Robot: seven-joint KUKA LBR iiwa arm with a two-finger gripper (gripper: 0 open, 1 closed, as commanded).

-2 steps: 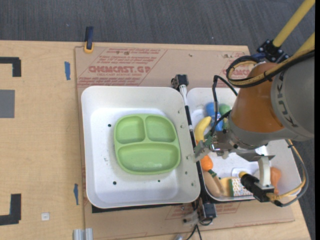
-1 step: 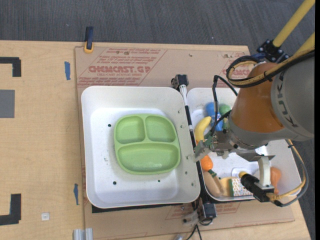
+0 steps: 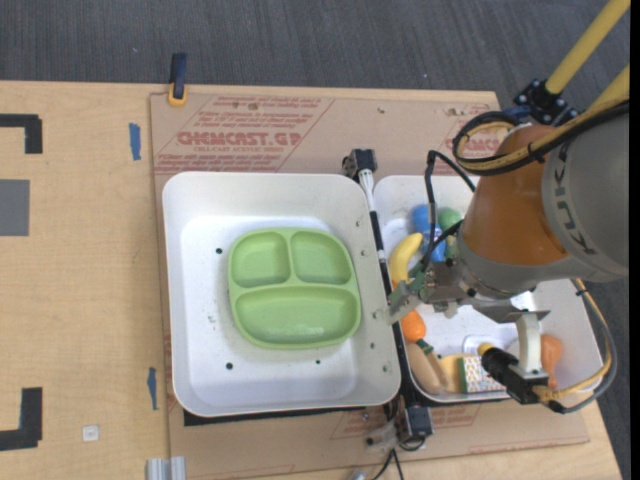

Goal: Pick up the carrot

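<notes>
My gripper (image 3: 418, 293) hangs low over the left side of the right bin (image 3: 572, 316), close against the wall it shares with the left bin (image 3: 200, 268). From this angle my own wrist and arm (image 3: 520, 208) cover it so much that I cannot tell how wide it stands or whether it has hold of anything. The carrot (image 3: 412, 325), as far as I can judge, is the small orange piece just below the gripper, near that same shared wall; nothing shows it gripped. It sits in a crowd. A banana (image 3: 405, 254) lies just above the gripper along the same side, with a blue thing (image 3: 421, 216) and a green thing (image 3: 449, 218) beyond it toward the far end of the bin. Toward the near end, just past the carrot, lies a tan roll (image 3: 430, 370), and beside that a yellow-and-green piece (image 3: 468, 372). Another orange thing (image 3: 551, 349) (too hidden by my wrist for me to name) sits well apart on the right side of the bin. The left bin holds a green divided plate (image 3: 295, 288), lying flat in its middle. Both bins rest on a cardboard sheet (image 3: 250, 128).
</notes>
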